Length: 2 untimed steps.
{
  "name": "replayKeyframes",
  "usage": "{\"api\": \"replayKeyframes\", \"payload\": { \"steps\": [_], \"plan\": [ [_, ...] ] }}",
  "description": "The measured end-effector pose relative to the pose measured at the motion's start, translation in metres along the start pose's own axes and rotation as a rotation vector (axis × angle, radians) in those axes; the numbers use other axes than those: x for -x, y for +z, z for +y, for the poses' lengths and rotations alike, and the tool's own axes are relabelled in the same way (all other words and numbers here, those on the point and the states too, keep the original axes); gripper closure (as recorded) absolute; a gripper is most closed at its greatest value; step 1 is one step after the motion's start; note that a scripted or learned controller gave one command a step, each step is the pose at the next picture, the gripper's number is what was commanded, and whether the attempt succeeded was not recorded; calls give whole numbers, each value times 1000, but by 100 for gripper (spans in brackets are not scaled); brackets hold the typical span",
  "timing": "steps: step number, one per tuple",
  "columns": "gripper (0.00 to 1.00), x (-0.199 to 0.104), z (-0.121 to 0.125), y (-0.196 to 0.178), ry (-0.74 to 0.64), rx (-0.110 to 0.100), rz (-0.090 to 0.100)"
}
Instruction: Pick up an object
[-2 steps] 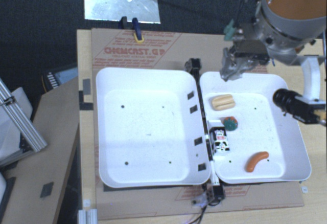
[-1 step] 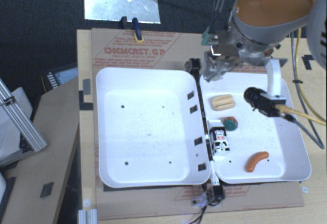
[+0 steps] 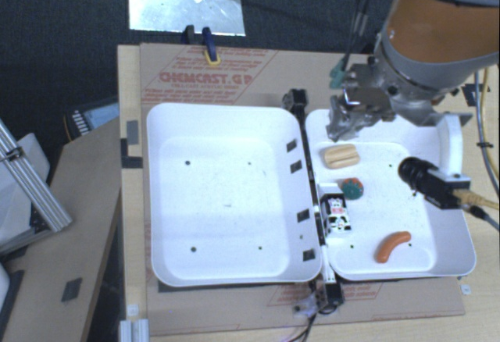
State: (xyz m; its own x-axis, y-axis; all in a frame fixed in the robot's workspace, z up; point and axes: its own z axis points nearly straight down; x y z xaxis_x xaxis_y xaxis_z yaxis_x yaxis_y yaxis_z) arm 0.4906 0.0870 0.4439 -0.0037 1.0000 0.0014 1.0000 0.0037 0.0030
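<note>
Gripper (image 3: 341, 127) hangs over right bin's (image 3: 457, 254) far-left corner, just above bun (image 3: 341, 155). Jaw state: cannot tell. Sausage (image 3: 392, 246), green ball (image 3: 352, 189), cow carton (image 3: 337, 215) lie nearby. Risk: bun close to the bin wall, 1 finger may catch the rim.

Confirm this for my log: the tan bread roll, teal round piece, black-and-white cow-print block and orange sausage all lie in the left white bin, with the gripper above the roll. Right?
Not quite. The camera view shows the tan bread roll, teal round piece, black-and-white cow-print block and orange sausage in the right white bin, not the left white bin. The gripper is indeed above the roll.
</note>
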Motion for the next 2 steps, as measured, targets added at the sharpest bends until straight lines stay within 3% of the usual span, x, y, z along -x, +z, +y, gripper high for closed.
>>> {"api": "replayKeyframes", "payload": {
  "steps": [1, 2],
  "plan": [
    [100, -50, -4, -76, -5, 7, 2],
    [100, -13, 61, 26, 6, -3, -2]
  ]
}}
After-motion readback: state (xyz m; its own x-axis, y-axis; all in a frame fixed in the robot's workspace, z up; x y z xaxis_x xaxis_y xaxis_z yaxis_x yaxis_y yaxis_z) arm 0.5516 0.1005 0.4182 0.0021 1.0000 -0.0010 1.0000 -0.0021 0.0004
